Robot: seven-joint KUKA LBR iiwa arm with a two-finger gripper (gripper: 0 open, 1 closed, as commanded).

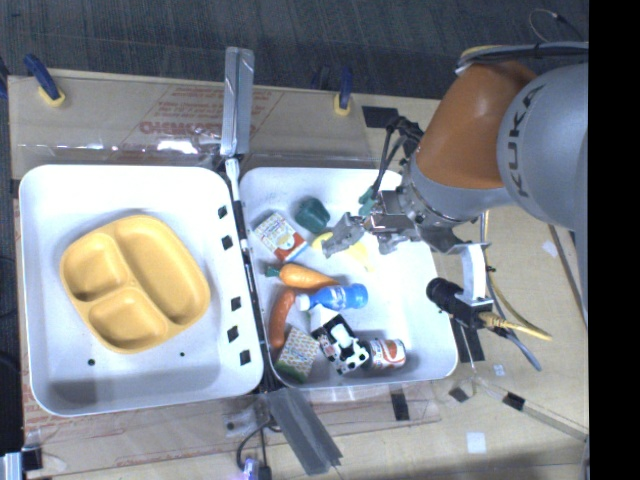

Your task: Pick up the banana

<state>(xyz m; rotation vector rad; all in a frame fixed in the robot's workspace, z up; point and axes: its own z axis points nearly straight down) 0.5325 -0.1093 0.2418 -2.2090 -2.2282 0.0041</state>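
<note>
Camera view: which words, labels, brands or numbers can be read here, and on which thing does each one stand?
"KUKA": dark letters on the grey robot arm, cut partly by the picture's edge.
Red print on the clear plastic sheet behind the bins: upside down, too blurred to read.
Label on the small square food packet in the right white bin: too small to read.
Print on the small red-and-white can: too blurred to read.

**Colours in the two bins**

Left white bin (40,268) has a yellow divided plate (135,280). Right white bin (425,308) has an orange carrot (308,277), blue bottle (340,296), teal cup (311,212), plus a black-and-white cow-patterned toy (341,347). Arm (520,138) is grey and orange.
</note>
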